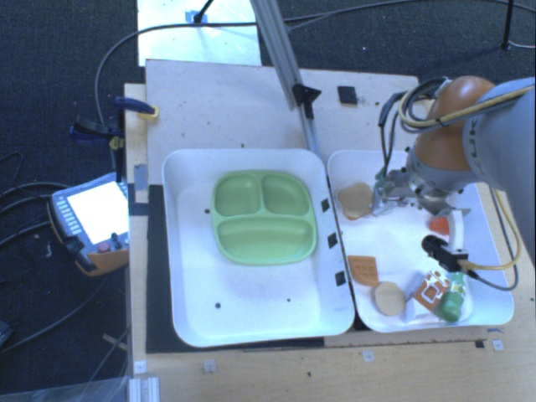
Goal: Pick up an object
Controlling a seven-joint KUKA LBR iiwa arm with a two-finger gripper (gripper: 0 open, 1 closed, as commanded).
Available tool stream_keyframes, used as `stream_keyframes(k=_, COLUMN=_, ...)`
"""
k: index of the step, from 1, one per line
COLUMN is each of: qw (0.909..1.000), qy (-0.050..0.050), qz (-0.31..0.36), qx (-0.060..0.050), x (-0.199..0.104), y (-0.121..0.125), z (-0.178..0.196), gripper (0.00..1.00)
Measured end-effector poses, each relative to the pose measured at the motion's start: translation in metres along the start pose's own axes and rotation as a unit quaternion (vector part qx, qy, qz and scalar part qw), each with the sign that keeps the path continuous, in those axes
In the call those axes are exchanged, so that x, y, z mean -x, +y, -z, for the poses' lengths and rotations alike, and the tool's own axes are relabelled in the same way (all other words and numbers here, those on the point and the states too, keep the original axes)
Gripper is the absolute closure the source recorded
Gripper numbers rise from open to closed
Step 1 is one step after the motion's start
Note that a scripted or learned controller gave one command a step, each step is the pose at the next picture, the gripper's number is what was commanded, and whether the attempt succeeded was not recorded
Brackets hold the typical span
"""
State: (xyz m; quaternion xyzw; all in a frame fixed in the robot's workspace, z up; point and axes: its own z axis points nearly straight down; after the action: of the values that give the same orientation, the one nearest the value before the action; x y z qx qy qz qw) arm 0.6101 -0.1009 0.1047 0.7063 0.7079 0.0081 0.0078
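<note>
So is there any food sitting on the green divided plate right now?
No, the green divided plate sits bare in the left bin, and the food pieces lie in the right bin.

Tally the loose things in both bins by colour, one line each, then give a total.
Green: 2, the plate in the left bin and a small green item
Tan: 3, the pieces at and
Orange-red: 1, the piece
Orange and white: 1, the packet
Total: 7
</note>
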Motion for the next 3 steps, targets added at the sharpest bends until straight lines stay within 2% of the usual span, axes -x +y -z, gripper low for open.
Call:
stream_keyframes(k=1, qw=1.0000, qy=0.000, qz=0.001, qx=-0.008, x=-0.008, y=0.002, z=0.061, gripper=1.00)
stream_keyframes(k=3, qw=1.0000, qy=-0.001, qz=0.001, qx=-0.007, x=0.001, y=0.021, z=0.163, gripper=1.00)
